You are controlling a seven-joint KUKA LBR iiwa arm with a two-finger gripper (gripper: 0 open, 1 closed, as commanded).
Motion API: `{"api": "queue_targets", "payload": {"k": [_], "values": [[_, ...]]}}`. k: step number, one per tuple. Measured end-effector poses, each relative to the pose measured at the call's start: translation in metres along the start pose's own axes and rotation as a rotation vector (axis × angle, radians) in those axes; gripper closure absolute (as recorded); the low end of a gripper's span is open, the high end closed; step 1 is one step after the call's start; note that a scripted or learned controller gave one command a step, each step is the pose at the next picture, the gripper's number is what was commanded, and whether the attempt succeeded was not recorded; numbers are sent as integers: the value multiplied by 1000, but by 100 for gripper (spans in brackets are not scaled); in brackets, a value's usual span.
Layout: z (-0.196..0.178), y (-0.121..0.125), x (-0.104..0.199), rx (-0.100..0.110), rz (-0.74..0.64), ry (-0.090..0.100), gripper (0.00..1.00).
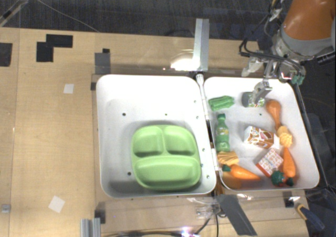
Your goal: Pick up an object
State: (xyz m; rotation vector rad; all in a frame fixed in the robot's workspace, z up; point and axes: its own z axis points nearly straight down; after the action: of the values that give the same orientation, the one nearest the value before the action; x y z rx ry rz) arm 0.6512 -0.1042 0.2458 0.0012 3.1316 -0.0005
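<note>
The right bin holds several toy foods: a green pod at the back left, a green bottle along the left wall, an orange drumstick, a yellow corn piece, two small printed cartons, and two carrots. My gripper hangs over the bin's back part, between the pod and the drumstick. A small grey-green item lies right at its tip; whether it is held is unclear.
The left bin carries a green divided plate in its front half. A metal post stands behind the wall shared by the two bins. The arm's orange band and cables are at the upper right.
</note>
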Motion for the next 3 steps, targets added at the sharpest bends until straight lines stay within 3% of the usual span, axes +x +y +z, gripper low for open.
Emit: {"api": "queue_targets", "payload": {"k": [1,2,3], "values": [[150,-36,-2,-2,-19,13,0],[143,-36,-6,0,-21,-1,0],[155,-43,89,2,3,-2,0]]}}
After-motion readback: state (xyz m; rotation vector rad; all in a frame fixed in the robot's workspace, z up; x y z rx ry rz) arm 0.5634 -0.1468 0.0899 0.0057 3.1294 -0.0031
